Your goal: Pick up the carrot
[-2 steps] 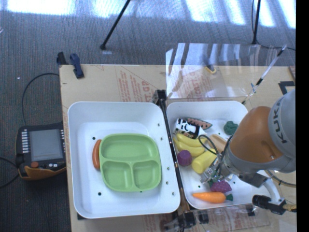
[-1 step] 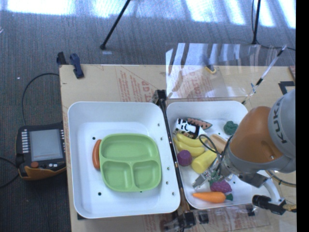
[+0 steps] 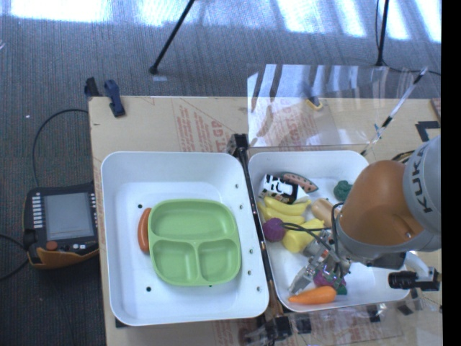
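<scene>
Carrot (image 3: 313, 295) under hand (image 3: 317, 271), seemingly beside purple piece (image 3: 338, 287).

Light: bright daylight, striped patches across floor (image 3: 216, 20) at top.
Glare: white bins (image 3: 122, 193) near overexposed.
Focus: slightly soft overall.

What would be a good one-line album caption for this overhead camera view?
Grey-and-orange robot arm's hand poised just above an orange toy carrot in the right white bin.

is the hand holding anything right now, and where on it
Cannot be told. The hand hangs just above the carrot in the right bin, but no grip on it shows.
</scene>
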